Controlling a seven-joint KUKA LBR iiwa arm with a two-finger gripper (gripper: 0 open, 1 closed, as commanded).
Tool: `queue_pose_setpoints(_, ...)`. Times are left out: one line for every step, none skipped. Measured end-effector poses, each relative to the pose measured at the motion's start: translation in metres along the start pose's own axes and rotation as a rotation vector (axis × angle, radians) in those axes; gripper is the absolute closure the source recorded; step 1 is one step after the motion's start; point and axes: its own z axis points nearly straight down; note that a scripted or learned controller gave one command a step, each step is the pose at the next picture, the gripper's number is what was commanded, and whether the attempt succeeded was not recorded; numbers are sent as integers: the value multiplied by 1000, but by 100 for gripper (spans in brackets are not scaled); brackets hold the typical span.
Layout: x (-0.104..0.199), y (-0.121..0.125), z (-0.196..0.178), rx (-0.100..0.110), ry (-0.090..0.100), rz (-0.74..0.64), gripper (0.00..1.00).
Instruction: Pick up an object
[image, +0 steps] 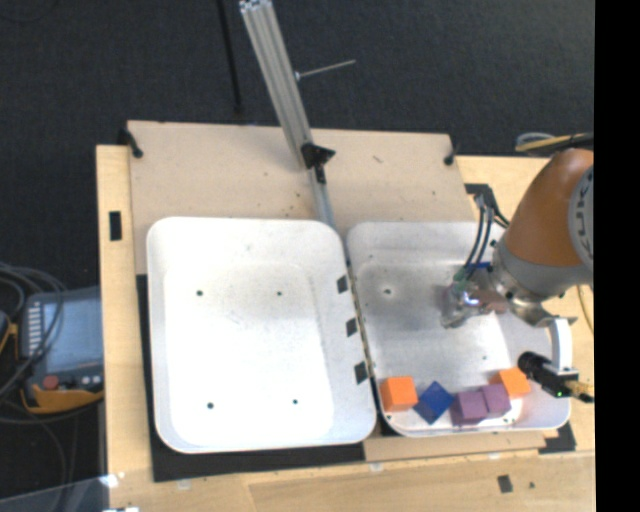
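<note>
The gripper (462, 303) hangs over the middle of the right bin (420, 260); whether it is released or clenched cannot be told. Nearer the camera than it, along the bin's front wall, lie an orange block (399, 392), a blue block (434, 401), two purple blocks (478, 405) touching each other, and a second orange block (513, 381). To its left sits the left bin (250, 330) on the pale wooden bench (290, 165), above dark carpet (100, 70). A metal rail (280, 80) slants behind.

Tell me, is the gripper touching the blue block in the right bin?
Apart. The camera view shows the gripper over bare bin floor, with open white floor separating it from the blue block near the right bin's front edge.
</note>
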Motion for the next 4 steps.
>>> queue_pose_setpoints(-8,5,-46,-1,-1,-5,100)
queue_pose_setpoints(-10,6,-81,0,0,-10,100)
queue_pose_setpoints(31,1,-78,4,1,-12,100)
queue_pose_setpoints(77,2,-85,5,4,-15,100)
